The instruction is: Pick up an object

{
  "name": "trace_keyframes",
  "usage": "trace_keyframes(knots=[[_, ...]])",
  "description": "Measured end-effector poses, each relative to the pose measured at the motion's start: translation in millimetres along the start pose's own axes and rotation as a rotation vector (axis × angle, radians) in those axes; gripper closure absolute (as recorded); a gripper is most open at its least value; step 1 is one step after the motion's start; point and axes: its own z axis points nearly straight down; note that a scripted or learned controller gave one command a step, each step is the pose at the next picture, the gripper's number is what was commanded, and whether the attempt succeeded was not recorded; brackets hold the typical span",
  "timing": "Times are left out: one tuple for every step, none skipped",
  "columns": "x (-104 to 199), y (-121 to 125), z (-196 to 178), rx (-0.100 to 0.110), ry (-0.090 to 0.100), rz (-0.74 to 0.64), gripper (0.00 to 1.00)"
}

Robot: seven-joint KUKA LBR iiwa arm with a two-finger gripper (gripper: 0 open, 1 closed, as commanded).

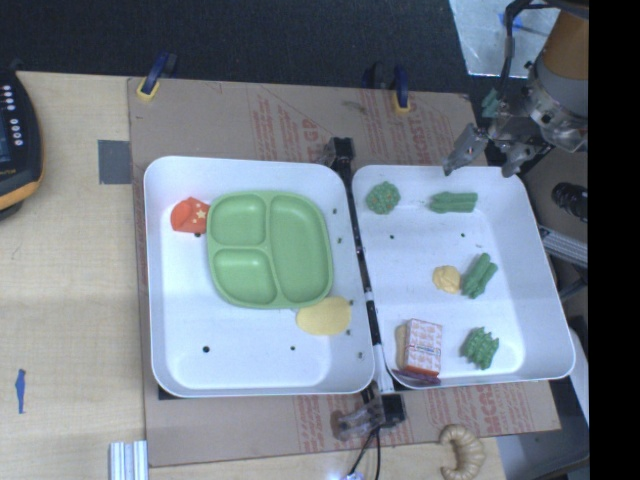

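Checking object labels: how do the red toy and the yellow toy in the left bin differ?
The red toy lies left of the green tray; the yellow toy lies at the tray's lower right. The yellow toy looks larger and plain; the red toy bears a yellow mark. Both touch the tray's rim.

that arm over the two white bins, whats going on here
A grey arm with an orange band reaches in from the right, its gripper open and holding nothing, above the far edge of the right bin. That bin holds green toy vegetables, a small yellow piece and a red-and-white carton. The left bin holds a green divided plate, a red item and a yellow one. Nothing has been picked up yet.
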Motion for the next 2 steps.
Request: trace_keyframes(knots=[[-8,-48,188,0.016,0.003,0.001,0.00],[-48,-71,196,0.003,0.001,0.001,0.00]])
